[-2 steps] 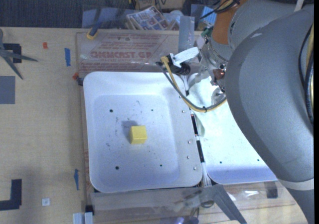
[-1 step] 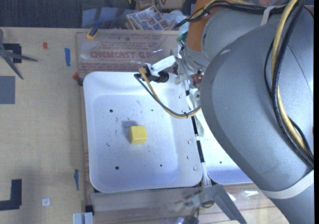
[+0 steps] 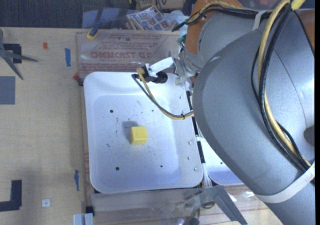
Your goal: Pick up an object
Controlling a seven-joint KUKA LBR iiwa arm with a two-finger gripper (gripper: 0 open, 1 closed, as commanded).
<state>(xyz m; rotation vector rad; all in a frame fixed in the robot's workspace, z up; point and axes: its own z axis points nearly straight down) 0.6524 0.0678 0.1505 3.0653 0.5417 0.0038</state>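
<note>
so the yellow cube (image 3: 139,135) is sitting flat on the floor of the left bin (image 3: 98,94), roughly mid-bin and a bit left of the frame's centre; well apart from every wall, nothing touching it.

the gripper (image 3: 181,70) is up at the bin's upper right corner, tucked against the arm (image 3: 250,99); honestly can't tell if it's spread or pressed together, the arm's bulk covers too much.

what could go wrong imo: it's close to the rim between the 2 bins, so a sloppy descent could clip that edge; and the cube looks small and light on a slick floor, so an off-centre close would probably just shove or spin it away.

orientation: no real long axis, it's near enough a cube; 1 face up, sides turned slightly off the frame edges, so a corner-on pinch could pop it out.
</note>
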